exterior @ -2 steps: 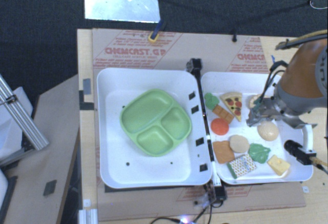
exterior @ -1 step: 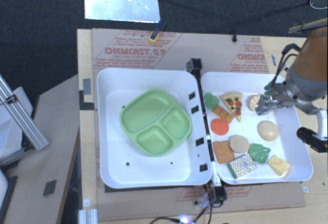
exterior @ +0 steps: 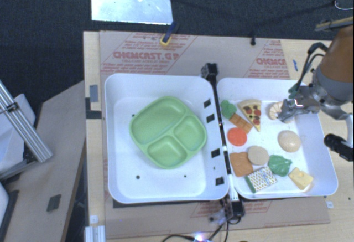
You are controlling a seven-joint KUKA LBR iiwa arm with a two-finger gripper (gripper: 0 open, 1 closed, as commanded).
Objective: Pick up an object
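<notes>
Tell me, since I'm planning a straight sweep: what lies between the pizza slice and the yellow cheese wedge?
In the camera view, between the pizza slice and cheese wedge lie the beige egg-shaped piece and green leafy piece.

Bright, even light; faint shadows; sharp.

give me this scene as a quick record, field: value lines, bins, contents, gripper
left bin: holds a green divided plate
right bin: holds toy foods
foods seen: pizza slice, red disc, beige egg-shaped piece, cheese wedge, green leafy piece
gripper: low over the right bin's upper part, beside a small pale piece
hold: nothing visible between the fingers
arm: grey with an orange band, entering from the right
</notes>
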